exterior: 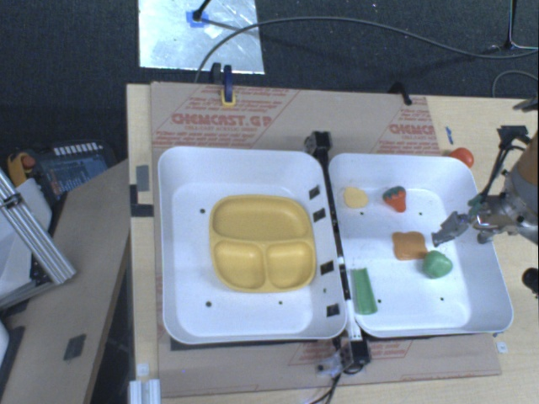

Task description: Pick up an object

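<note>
While the end effector (446, 230) hangs over the right bin (484, 310), its finger state cannot be made out. It sits just above the green round object (437, 265), beside the orange block (408, 245).

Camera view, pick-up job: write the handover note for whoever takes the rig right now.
Gripper: low over the right bin, between the orange-brown block and the green round piece. Nothing visibly held; whether the fingers are open is unclear.

Right bin also holds a pale yellow round piece, a red strawberry-like piece and a green stick by the divider.

Left bin: a yellow divided tray.

Done: approach only. Left: grasp and lift one object, probably the block or the green round piece.
</note>
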### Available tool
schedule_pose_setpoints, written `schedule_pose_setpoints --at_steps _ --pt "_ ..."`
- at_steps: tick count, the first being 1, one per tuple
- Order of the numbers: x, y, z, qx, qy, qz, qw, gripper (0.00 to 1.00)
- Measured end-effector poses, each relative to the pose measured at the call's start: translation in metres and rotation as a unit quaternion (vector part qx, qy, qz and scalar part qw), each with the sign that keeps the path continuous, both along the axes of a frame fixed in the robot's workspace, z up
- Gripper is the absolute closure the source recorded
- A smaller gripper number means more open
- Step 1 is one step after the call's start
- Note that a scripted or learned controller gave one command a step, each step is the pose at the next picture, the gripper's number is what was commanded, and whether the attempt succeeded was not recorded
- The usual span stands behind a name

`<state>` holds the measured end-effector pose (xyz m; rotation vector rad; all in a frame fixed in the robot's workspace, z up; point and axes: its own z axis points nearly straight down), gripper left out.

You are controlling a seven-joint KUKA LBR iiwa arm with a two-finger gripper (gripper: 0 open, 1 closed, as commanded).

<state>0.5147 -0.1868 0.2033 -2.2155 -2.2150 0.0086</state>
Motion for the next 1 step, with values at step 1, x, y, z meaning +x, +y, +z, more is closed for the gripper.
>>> schedule_pose_setpoints --at_steps 1 --pt "0.003 0.0004 0.0059 -0.0014 -0.006 0.002 1.0 0.0"
